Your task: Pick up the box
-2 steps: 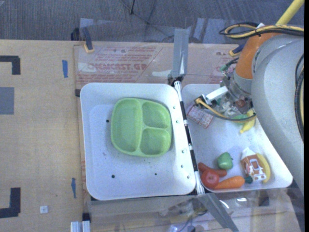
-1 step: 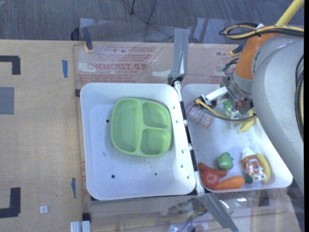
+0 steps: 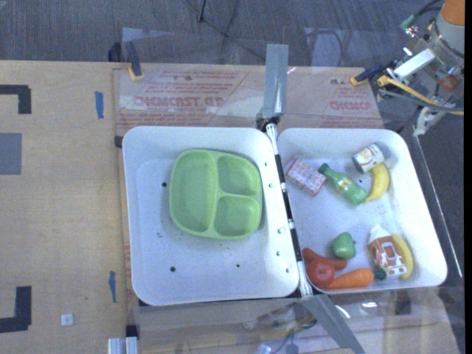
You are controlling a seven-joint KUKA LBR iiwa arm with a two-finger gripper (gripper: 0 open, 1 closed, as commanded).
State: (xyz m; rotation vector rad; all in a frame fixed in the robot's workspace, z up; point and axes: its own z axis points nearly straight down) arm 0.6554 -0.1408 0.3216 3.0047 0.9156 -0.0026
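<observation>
The box point(image 3: 304, 176) lies in the right bin point(image 3: 424, 198), close against the divider at about ten o'clock from the bin's centre. It is a small pinkish-red and white carton, lying flat on its broad face and turned a little askew to the bin walls. Just beside it, at three o'clock, a green bottle point(image 3: 343, 184) lies on its side with its dark cap pointing toward the box; the two look near enough that they may touch, though the view does not settle it. Past the bottle, a banana point(image 3: 378, 182) and a small can point(image 3: 367, 157) sit toward one o'clock.

The gripper point(image 3: 413, 65) hangs outside the bin, well off at one o'clock from the box, above the bench's far right corner. Whether its claw is apart or together cannot be told at this slant — the tool is seen only in part.

The carton is likely light, thin card, stiff along its edges but easy to crush across its face. Its printed skin probably slides somewhat on the smooth white floor. The best hold looks to be across the two longer sides, fingers aligned to its skew — the side toward the bottle leaves little room.

The left bin point(image 3: 140, 220) carries a green divided plate point(image 3: 216, 193).
</observation>
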